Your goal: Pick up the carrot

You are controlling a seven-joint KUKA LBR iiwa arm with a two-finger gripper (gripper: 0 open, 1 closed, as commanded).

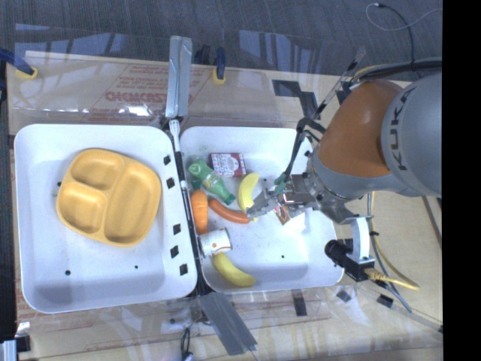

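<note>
Gripper (264,204) at carrot (230,212) tip

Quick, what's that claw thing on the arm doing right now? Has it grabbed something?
Tool: low in the right bin, its tip at the end of the carrot; whether it is open, closed or holding cannot be told.

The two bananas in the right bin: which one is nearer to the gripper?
The upper banana, standing beside the gripper near the bin's middle. The other banana lies apart at the bin's front edge.
</note>
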